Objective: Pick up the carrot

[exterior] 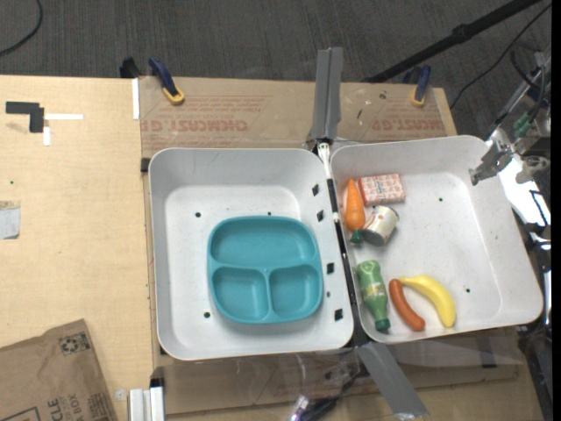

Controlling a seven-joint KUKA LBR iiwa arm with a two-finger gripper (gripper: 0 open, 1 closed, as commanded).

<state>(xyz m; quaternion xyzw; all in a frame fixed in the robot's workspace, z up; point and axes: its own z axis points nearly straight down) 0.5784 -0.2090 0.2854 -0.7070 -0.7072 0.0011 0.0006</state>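
Note:
The carrot (353, 205) is orange with a small green end and lies upright along the left wall of the right bin (491, 270). It touches a silver can (379, 224) on its right. My gripper (487, 167) hangs at the bin's upper right rim, far to the right of the carrot and apart from every object. It is small and partly cut off at the view's edge.
A pink box (383, 188) lies just right of the carrot's top. A green bottle (372, 294), a red sausage (407, 304) and a banana (434, 296) lie at the bin's front. The left bin (175, 235) holds a teal divided plate (264, 268).

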